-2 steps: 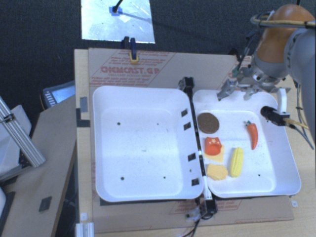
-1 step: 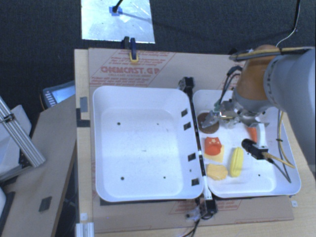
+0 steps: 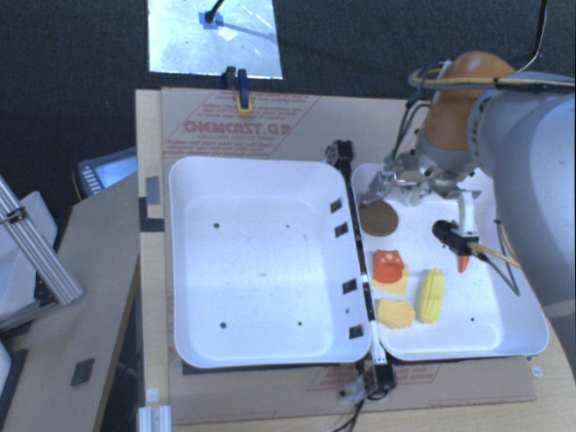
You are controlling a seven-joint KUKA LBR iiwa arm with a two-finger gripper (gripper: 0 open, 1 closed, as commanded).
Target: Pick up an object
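Objects lie in the right bin [image 3: 517, 336] just below the gripper [image 3: 385, 187]: brown disc [image 3: 379, 217] nearest its tips, then red piece [image 3: 388, 266], corn cob [image 3: 431, 294], yellow chunk [image 3: 395, 313]. Its grip state cannot be told.

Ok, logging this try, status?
Gripper low over right bin, beside brown disc. Nothing seen held. Corn, red piece lie apart.

A robotics lab: grey arm [image 3: 531, 178], white bins [image 3: 193, 241].
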